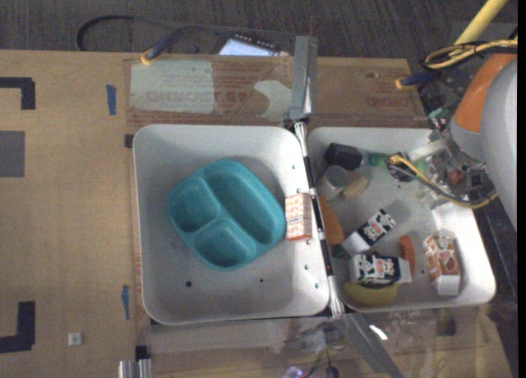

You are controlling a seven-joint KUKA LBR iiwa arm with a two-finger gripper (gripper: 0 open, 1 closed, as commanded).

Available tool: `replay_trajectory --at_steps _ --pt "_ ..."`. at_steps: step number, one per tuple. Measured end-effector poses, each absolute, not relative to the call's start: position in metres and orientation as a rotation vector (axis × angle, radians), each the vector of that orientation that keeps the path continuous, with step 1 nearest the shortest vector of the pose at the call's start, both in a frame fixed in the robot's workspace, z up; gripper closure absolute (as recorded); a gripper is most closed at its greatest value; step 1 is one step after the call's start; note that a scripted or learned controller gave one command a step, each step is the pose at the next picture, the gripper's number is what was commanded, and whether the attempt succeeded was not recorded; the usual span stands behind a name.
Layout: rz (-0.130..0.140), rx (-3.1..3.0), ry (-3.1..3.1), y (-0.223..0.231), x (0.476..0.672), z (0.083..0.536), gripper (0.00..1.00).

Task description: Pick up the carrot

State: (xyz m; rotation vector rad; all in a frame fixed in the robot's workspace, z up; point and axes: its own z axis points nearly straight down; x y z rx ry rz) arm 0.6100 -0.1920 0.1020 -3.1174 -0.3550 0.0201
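Observation:
The carrot [330, 222], a long orange piece, lies in the right bin [481, 282] against its left wall, beside a cow-print carton [372, 229]. The arm comes in over that bin's upper right corner. Its gripper [446, 168] hangs among cables above the bin's right side, well to the right of the carrot and apart from it. Nothing shows between gripper and carrot but loose items.
The right bin also holds a black cylinder [343, 154], a beige cup [334, 179], a second cow-print carton [380, 269], a small orange-red piece [406, 246], a brown carton [441, 260] and a banana [370, 292]. The left bin [164, 286] bears a teal divided plate [226, 214] and a small carton [298, 216].

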Motion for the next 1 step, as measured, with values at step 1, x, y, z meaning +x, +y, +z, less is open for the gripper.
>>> replay_trajectory --at_steps 1 --pt "0.004 -3.124 -0.317 0.0223 0.6135 0.1832 1.00"
